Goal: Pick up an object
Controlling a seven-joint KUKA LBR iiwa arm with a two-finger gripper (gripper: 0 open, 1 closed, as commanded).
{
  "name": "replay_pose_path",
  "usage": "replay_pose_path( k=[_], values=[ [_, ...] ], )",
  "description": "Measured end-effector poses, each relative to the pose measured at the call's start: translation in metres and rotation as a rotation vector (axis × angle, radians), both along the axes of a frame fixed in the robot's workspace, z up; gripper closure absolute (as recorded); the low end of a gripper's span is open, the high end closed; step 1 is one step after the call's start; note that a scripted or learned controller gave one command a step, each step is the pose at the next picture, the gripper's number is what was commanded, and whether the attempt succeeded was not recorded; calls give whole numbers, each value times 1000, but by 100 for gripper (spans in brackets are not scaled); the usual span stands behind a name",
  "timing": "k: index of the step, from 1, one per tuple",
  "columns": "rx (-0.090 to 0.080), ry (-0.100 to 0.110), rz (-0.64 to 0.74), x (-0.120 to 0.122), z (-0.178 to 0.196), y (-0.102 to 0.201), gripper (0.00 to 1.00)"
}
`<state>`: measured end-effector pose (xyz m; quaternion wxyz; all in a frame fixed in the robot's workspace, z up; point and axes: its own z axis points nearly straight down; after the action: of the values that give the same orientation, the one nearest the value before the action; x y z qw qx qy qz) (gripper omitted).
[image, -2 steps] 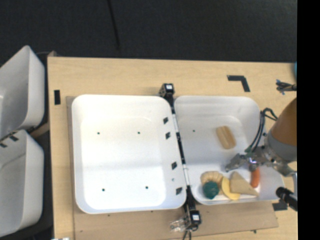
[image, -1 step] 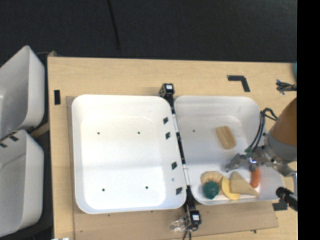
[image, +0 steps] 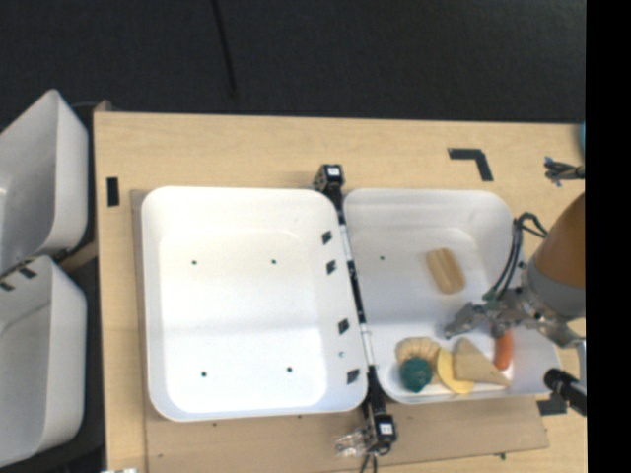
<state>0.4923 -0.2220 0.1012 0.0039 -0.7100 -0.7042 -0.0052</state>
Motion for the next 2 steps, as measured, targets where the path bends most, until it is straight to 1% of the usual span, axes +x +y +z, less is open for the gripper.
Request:
replay_pose_path(
  k=[2],
  values=[
    [0,0,-1,0,0,0,0]
  ],
)
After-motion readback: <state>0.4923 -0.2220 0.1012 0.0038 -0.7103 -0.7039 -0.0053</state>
